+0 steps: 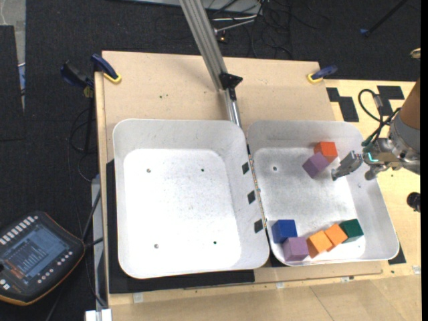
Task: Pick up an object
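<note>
The right bin (374, 199) holds several small blocks. An orange block (326, 150) and a purple block (313, 165) touch each other near its far middle. Along the near edge lie a blue block (284, 230), a second purple block (296, 248), two orange blocks (320, 241) and a green block (352, 230). My gripper (358, 167) hangs over the bin's right side, just right of the far purple block. It is open, and nothing sits between its fingers (344, 166).
The left bin (127, 179) lies beside the right one, on the wooden bench (167, 85). A slanted metal pole (207, 42) comes down to the gap between the bins. Clamps (107, 69) sit at the far corners of the bench.
</note>
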